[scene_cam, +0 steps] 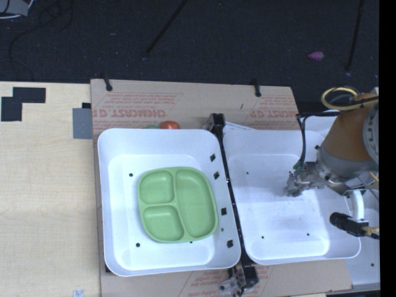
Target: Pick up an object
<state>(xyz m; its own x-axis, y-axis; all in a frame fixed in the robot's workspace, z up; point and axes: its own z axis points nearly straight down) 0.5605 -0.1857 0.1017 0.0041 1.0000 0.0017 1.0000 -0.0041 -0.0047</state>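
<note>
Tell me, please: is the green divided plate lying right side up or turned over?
Right side up: the green plate shows its three hollow compartments facing upward, flat in the left bin.

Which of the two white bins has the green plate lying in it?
The left bin holds it: a green divided plate with three compartments lies flat on its floor. The right bin has the gripper reaching over it from the right.

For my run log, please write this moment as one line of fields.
arm: over right bin | gripper: low in right bin, no object seen held | green divided plate: flat in left bin | pick: not yet done
</note>
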